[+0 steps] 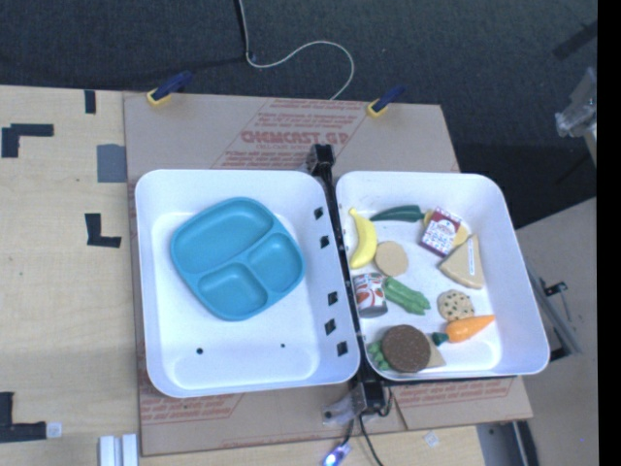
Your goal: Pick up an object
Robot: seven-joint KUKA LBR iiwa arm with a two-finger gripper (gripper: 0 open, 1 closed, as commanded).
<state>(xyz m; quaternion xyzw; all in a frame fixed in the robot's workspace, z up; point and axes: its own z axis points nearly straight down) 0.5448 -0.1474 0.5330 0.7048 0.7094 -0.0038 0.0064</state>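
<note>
I am seeing the blue tray (236, 257) lying in the left bin (155, 289), farthest from the tool. The banana (363, 240), with its long axis running near to far, and the carrot (470, 328) are lying in the right bin (514, 260), lower-left of the grey gripper (579, 113). I cannot tell whether it is open or carrying anything.

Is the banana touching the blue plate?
Apart. The camera view shows the banana in the right bin and the blue plate in the left bin, with both bins' walls between them.
</note>
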